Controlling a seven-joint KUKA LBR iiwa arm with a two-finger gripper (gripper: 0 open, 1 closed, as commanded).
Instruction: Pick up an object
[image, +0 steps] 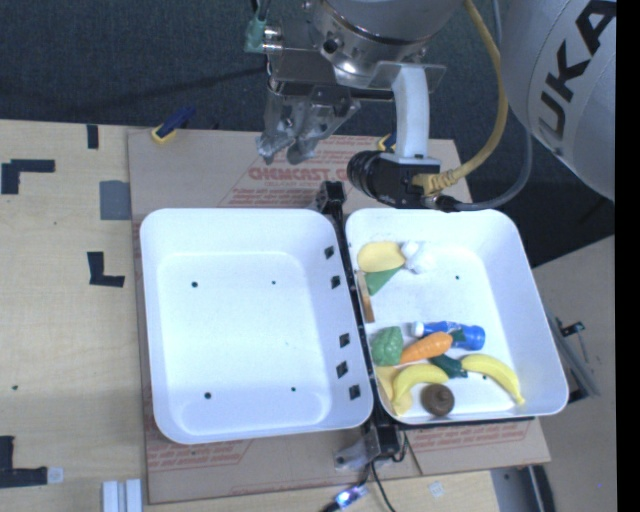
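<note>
Where cardboard (300, 178) shows, red "CHEMCAST"; arm (585, 80) reads "KUKA".

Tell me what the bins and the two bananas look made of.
Bins: thin moulded white plastic, matte, with rounded corners and rolled rims. Bananas: probably toy plastic, smooth with uniform yellow and a slight sheen; rubber or foam can't be excluded.

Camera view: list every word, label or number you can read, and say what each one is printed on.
"UKA": large black letters on the grey arm casing at top right, cut off by the frame edge.
"CHEMCAST": red print on the cardboard sheet behind the bins, readable at; the letters after it are hidden.
Fainter red print on that sheet's front strip: too blurred to read.
</note>
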